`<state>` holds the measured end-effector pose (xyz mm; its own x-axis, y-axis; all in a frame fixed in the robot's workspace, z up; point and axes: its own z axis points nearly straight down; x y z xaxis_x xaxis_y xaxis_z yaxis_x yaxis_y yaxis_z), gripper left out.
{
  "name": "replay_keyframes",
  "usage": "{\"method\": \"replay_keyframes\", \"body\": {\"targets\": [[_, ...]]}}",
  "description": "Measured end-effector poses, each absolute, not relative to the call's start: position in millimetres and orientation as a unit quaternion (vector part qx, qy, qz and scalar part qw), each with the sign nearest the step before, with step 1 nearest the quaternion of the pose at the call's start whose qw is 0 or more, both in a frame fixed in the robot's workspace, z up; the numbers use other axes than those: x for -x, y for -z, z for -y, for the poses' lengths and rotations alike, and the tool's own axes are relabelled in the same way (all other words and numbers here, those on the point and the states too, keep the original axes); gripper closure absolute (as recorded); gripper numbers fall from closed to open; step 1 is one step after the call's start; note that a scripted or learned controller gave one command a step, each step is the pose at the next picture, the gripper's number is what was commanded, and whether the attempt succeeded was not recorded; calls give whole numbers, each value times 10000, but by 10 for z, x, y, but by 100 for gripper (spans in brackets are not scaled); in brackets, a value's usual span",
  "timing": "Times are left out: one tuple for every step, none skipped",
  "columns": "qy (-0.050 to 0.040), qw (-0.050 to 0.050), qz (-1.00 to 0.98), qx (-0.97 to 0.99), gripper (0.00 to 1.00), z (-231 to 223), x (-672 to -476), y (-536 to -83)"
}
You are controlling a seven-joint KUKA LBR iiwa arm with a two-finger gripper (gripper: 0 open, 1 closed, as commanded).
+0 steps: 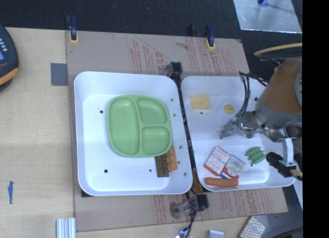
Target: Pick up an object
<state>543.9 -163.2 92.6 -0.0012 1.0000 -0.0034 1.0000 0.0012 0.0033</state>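
No object had yet been lifted. The candidates lay in the right white bin [205, 85], right of frame centre: a red-and-white printed packet [217, 160], a smaller packet [235, 165] beside it, an orange sausage-shaped piece [221, 182] at the lower rim, a green leafy piece [254, 154], a yellow square slab [200, 102] and a small yellow disc [228, 109]. The two-finger gripper [230, 128] hung over the bin floor, between the disc and the packets; its spread could not be told. The approach step appeared in hand; the next move called for descent onto one item.

The left white bin [87, 129] held a green divided plate [139, 125] and a brown block [166, 163] at its lower right.
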Motion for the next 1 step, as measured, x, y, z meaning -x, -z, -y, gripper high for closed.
{"method": "replay_keyframes", "body": {"targets": [[-21,24,-7101,-7041,0,1375,-6276,-973]]}}
